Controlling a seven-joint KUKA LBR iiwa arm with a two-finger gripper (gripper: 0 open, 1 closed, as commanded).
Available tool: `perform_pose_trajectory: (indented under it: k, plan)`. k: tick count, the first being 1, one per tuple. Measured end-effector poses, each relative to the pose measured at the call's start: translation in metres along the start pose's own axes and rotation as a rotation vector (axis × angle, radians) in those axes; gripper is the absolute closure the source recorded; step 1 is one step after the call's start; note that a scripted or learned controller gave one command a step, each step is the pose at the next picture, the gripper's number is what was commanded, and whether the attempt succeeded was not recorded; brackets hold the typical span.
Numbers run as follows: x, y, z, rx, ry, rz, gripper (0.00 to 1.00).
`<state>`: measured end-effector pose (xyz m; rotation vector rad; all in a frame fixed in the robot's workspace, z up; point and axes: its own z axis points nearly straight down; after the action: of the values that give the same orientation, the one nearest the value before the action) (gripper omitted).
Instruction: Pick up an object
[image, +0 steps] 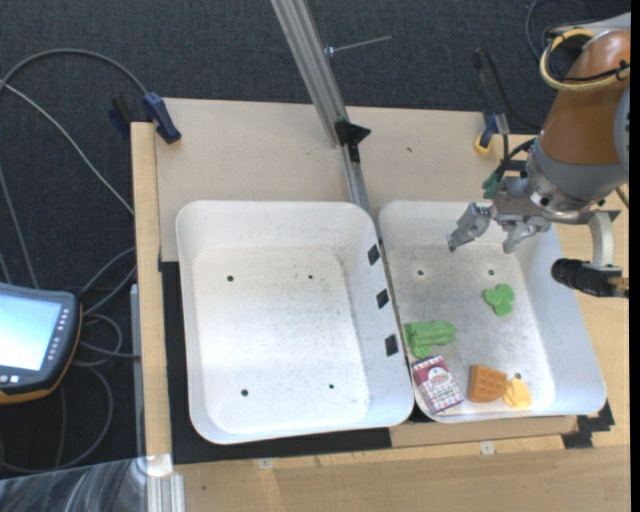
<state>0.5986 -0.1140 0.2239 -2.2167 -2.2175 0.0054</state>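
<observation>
My gripper (492, 236) hangs over the far part of the right bin (570, 340), its two fingers spread open with nothing between them. Below it in the bin lie a small green lump (499, 298), a larger green toy (430, 335), a red-and-white packet (437, 385), an orange wedge (487, 384) and a small yellow piece (517, 393). The small green lump is the closest to the gripper, a short way nearer the front edge.
The left bin (200, 230) sits beside the right one. A slanted metal pole (320, 80) crosses the back of the bench. A black part (585, 275) sticks out by the right bin's right rim.
</observation>
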Motion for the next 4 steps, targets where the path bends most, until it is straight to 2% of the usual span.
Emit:
perform_pose_trajectory:
  k: [1, 2, 3, 4]
  plan:
    - [0.000, 0.004, 0.043, 0.000, 0.000, 0.000, 0.00]
    - [0.004, -0.003, 0.105, 0.002, 0.001, 0.001, 0.00]
    - [0.004, 0.000, 0.089, -0.008, 0.000, 0.000, 1.00]
    - [-0.007, 0.003, 0.033, -0.014, -0.004, 0.001, 1.00]
